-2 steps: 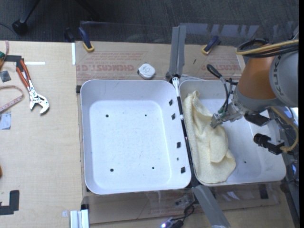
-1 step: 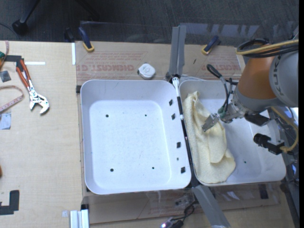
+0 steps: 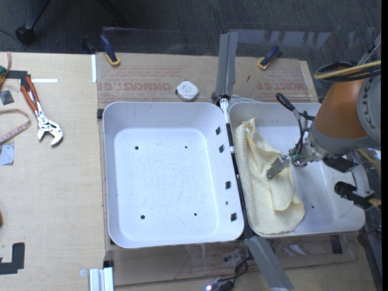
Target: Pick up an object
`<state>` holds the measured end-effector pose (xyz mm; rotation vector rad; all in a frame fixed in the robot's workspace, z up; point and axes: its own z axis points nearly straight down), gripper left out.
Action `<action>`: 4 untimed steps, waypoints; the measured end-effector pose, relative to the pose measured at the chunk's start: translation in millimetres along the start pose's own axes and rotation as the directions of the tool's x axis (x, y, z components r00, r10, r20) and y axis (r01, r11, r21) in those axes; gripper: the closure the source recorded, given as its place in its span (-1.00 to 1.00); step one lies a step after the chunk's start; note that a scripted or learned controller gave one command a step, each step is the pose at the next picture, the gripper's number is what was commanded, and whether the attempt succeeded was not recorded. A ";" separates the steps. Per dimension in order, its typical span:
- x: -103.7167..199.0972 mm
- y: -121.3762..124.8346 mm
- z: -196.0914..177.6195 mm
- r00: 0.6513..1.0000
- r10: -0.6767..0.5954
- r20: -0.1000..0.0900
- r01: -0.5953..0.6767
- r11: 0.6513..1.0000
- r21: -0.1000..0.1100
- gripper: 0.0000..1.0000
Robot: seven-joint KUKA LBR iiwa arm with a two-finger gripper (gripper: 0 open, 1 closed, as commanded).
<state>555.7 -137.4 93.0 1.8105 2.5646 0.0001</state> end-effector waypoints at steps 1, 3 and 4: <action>-0.8 0.1 -9.1 1.000 0.003 0.001 -0.003 1.000 -0.001 1.00; -1.9 0.2 -18.5 1.000 0.005 0.002 -0.005 1.000 -0.002 1.00; -1.8 0.4 -18.5 1.000 0.005 0.002 -0.005 1.000 -0.002 -1.00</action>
